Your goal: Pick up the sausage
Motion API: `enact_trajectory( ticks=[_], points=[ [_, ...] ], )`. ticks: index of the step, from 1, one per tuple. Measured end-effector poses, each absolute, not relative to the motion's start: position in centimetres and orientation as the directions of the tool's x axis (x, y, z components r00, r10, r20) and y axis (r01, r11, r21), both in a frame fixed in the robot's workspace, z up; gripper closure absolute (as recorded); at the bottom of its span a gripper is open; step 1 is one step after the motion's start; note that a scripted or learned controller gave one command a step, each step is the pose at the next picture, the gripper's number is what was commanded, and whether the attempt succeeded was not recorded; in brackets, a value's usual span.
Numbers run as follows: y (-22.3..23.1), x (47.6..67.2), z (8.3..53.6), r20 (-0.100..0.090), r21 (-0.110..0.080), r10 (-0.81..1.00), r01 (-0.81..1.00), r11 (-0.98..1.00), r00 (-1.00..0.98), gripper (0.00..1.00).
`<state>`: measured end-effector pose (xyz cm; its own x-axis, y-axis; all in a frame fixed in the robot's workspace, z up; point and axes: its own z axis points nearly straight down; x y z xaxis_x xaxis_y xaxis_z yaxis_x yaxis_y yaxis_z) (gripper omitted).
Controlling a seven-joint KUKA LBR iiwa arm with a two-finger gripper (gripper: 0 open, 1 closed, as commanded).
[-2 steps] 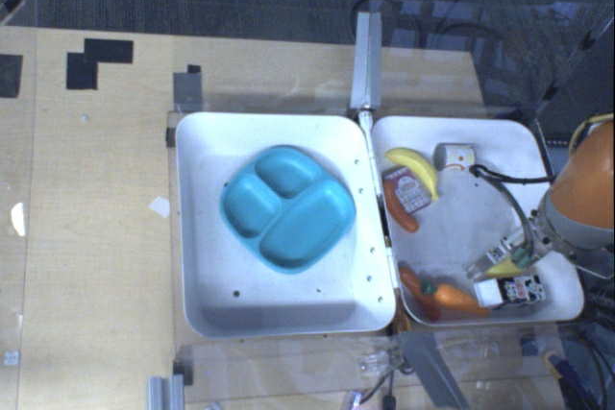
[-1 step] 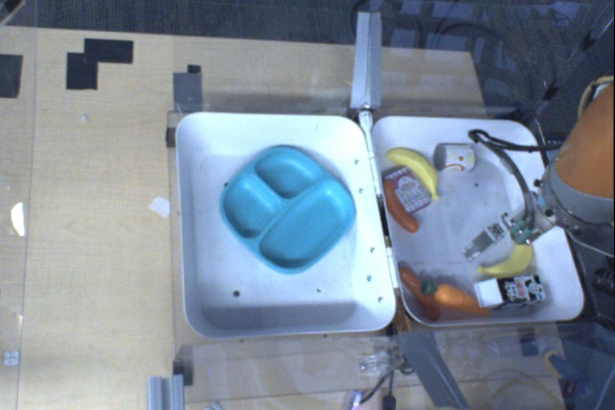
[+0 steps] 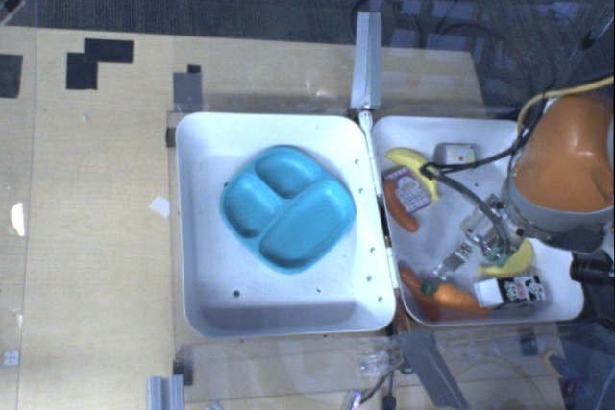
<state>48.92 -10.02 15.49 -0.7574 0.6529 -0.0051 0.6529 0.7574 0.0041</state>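
Nearest the camera, against the near wall of the right bin, lies an orange carrot. A small printed box sits just beside it, and a yellow banana is touching that box.

Just beyond them the gripper hangs over the bin floor, below the arm's orange band. It is a tangle of grey metal and cable seen from above. Whether it is set wide or narrow cannot be told, and nothing is seen in its grasp.

The sausage lies farther left, close against the wall the right bin shares with the left bin. It is a short red-brown link running near to far, well apart from the gripper. A pale label or wrapper covers its middle, and a second banana rests across its far end, so the near end is the only bare part.

It is probably a light, rigid toy with a smooth, rounded skin that could slip from a pinch. The best hold would be across its width at the bare near end, clear of the wall.

In the left bin sits a blue divided plate. At the far wall of the right bin is a small grey block, too blurred to name. The arm's body hides the bin's right side.
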Motion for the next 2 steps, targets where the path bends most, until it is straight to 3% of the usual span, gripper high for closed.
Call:
enact_trajectory(
  ticks=[1,2],
  points=[
    [-10.0,49.2,16.6,-0.011,0.009,0.652,0.652,0.758,-0.758,1.00],
    [-3.0,50.0,18.5,-0.008,0.003,0.226,0.226,0.974,-0.974,1.00]
  ],
)
